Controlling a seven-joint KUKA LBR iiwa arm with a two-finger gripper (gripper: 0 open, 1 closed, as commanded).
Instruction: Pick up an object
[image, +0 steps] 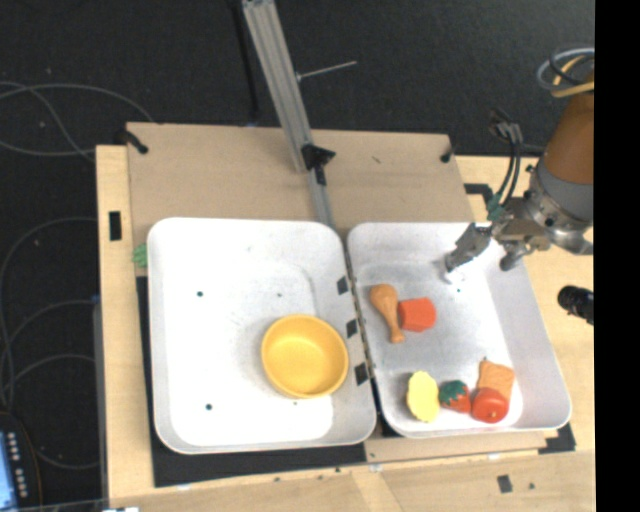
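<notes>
The arm (568, 160) comes in from the right, its end effector (487, 247) hanging over the upper right part of the right bin (420, 245) with its two fingers spread apart and nothing between them. One finger (462, 250) points down-left toward the bin floor, the other sits near the bin's right rim.

Nothing is picked up — every object lies on a bin floor. Nearest the end effector, below and to its left, is a toy chicken drumstick (385, 308), and touching its right side an orange-red block (418, 314); both are apart from the fingers. Further down, along the near edge of the right bin, sit a yellow toy piece (423, 396), a small green piece (455, 389), a red tomato-like toy (489, 404) and an orange piece (496, 376) just above it — all clustered, well away from the end effector.

In the left bin (220, 270), a yellow bowl (304, 355) rests near the dividing edge. Both bins stand on the desk (250, 170).
</notes>
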